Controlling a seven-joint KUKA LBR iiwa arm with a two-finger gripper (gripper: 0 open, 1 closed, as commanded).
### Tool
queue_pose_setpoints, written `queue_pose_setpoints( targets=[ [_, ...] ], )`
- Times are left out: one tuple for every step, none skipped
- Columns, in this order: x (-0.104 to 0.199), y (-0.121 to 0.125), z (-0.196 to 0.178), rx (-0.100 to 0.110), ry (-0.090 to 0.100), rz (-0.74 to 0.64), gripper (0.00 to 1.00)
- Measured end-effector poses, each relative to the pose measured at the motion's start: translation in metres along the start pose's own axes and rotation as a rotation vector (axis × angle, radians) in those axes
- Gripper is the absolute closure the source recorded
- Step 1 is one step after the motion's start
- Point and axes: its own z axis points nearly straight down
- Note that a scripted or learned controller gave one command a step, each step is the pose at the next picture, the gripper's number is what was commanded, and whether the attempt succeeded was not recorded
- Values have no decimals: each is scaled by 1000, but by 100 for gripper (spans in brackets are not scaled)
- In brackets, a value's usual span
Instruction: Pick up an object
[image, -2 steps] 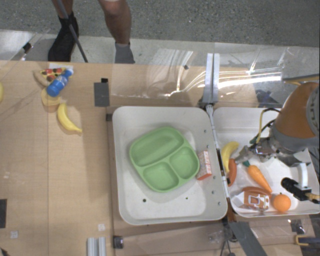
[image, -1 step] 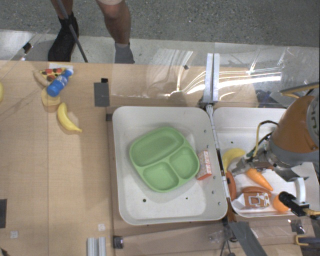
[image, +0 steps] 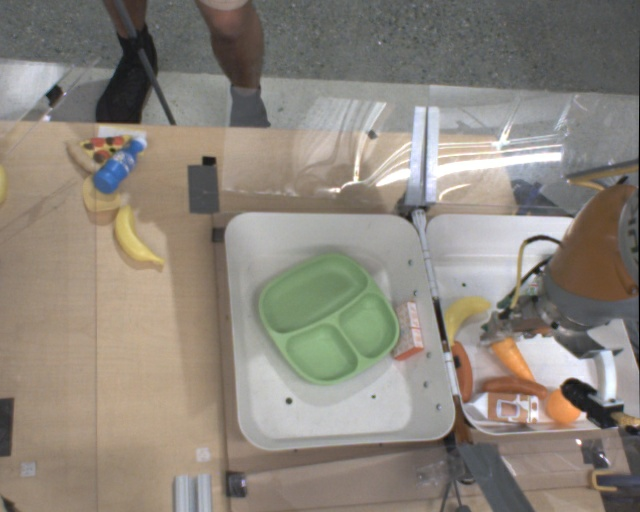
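Orange toy carrot (image: 508, 353) at gripper (image: 497, 334) tip, right bin (image: 480, 250); finger state: cannot tell. Green divided plate (image: 328, 317) at 9 o'clock, left bin (image: 300, 235).

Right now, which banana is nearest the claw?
The banana in the right bin, just left of the claw. The other banana lies out on the bench, left of both bins.

A wooden bench (image: 120, 380) is carrying two white bins, left (image: 250, 420) and right (image: 470, 250), side by side; a banana (image: 135, 240) is lying near its far-left corner.
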Motion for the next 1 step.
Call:
queue_pose_setpoints(
  targets=[
    [48, 58, -89, 2, 2, -144, 100]
  ],
)
